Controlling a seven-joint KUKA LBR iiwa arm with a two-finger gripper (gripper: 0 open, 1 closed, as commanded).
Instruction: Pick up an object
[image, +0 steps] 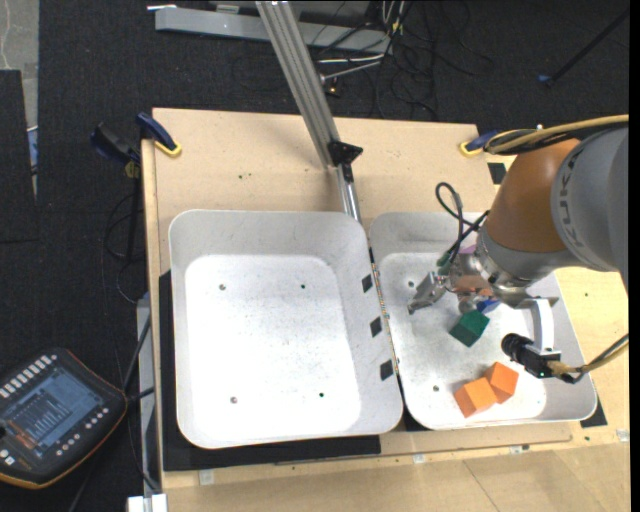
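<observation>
Green block (468, 328): a small, matte, dark-green cube with sharp edges, tilted so one corner points to the near side. It lies on the floor of the right bin (420, 372), just near of the jaws and apart from the bin's walls. The jaws hang low over the middle of that bin, a cluster of bare metal parts below the wrist. From this angle I cannot tell whether they are open or closed, and nothing shows gripped in them. Above them the arm (560, 205) comes in from the right, a smooth grey shell with a glossy orange band.

Nearer and a little to the right of the green block, two orange blocks (488, 390) lie touching each other close to the bin's near wall. They are matte and blocky like the green one.

The right bin is a shallow white plastic tray with rounded corners and a speckled floor. The left bin (270, 330) is the same make and stands right beside it, with small black clips (378, 325) along the seam between the two. Both rest on a pale plywood table (250, 160). A slim metal pole (305, 80) slants in from the far side toward the seam.
</observation>
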